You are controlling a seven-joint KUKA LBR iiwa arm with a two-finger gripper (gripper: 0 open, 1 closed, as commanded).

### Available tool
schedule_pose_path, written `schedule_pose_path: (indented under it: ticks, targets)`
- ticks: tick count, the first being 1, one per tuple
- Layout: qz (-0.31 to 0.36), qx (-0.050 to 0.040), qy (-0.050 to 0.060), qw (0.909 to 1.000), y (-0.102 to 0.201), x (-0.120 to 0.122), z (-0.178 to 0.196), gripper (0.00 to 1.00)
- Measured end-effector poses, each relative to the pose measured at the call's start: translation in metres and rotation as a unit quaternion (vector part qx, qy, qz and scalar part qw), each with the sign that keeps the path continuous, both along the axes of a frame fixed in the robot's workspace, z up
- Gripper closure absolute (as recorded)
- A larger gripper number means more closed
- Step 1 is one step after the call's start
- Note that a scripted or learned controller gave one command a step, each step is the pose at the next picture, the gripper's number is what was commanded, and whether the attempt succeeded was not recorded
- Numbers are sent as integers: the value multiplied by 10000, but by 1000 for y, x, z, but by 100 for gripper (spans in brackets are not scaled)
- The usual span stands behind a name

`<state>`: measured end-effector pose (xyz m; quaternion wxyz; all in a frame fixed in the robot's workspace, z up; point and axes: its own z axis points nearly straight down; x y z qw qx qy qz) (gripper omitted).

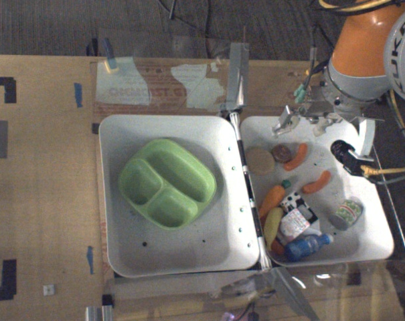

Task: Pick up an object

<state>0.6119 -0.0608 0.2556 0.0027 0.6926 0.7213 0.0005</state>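
Observation:
My gripper [301, 126] hangs over the back of the right bin [379, 236], open, with nothing between its fingers. Just below it lie a brown round piece [281, 154] and an orange sausage [296, 156], with a tan disc [260, 159] to their left. Further forward are a second orange sausage [316, 182], a carrot [272, 199], a yellow piece [272, 225], a black-and-white checkered box [296, 201], a white and red packet [294, 226], a blue bottle [308, 246] and a small green-patterned can [348, 212].
The left bin [122, 246] holds a green divided plate [167, 182]. A metal divider [237, 85] runs between the two bins at the back. Blue tape marks and a taped clear sheet [155, 82] lie on the wooden bench behind the bins.

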Motion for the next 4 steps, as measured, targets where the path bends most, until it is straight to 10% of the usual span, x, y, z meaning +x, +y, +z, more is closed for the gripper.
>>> schedule_pose_path:
  ticks: [1, 2, 3, 4]
  targets:
    - [4, -9, -20, 10000, 0, 1, 11, 100]
    - [6, -10, -18, 10000, 0, 1, 11, 0]
    - [-456, 13, 29, 9990, -82, -36, -62, 0]
    - [-526, 2, -54, 9986, -107, -1, -153, 0]
